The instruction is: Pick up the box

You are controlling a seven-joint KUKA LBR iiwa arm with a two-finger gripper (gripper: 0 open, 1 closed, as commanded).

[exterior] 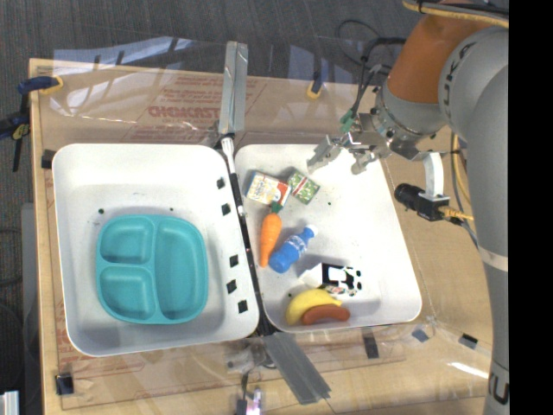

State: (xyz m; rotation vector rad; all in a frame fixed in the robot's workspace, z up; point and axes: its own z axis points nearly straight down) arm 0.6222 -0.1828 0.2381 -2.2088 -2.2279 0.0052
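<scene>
1. We see the gripper (339, 155) hanging over the far end of the right bin (393, 232), its two fingers spread apart with nothing between them.
2. We find the box (265, 188) lying in the same bin's far left part, close to the divider, just beside a small green carton (304, 188) and clear of the fingers.
3. We note a carrot (270, 237) just below the box, with a blue bottle (290, 250) next to it.
4. Nearer the camera, we make out a black-and-white item (341, 279), a banana (307, 302) and a reddish sausage-shaped piece (326, 315).
5. In the left bin (78, 180) we see a teal divided tray (152, 267).
</scene>
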